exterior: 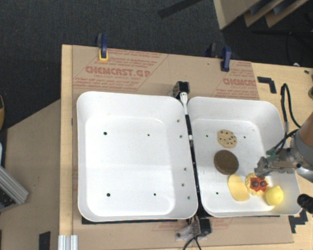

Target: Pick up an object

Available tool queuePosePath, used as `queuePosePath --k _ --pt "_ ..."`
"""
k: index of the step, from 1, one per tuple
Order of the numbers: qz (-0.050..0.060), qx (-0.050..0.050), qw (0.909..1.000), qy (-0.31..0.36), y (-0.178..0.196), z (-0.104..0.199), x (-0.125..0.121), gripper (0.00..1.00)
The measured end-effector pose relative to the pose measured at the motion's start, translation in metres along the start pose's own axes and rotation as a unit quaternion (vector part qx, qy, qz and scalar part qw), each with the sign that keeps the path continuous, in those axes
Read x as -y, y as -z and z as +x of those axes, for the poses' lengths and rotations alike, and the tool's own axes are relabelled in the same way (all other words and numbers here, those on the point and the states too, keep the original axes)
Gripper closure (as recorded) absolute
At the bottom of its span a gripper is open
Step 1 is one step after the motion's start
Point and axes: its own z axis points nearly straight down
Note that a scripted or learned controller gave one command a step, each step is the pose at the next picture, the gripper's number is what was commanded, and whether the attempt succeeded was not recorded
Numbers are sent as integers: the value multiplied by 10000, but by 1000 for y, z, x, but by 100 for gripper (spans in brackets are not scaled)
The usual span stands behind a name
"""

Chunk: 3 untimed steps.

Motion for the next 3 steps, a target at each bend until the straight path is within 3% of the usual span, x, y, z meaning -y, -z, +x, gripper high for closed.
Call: queuePosePath --k 1,2,3 --pt "-22 13 10000 15 13 8 4 100" --pt "4 -1 10000 11 -6 15 5 100" --pt "-32 -9 10000 71 33 118 3 100"
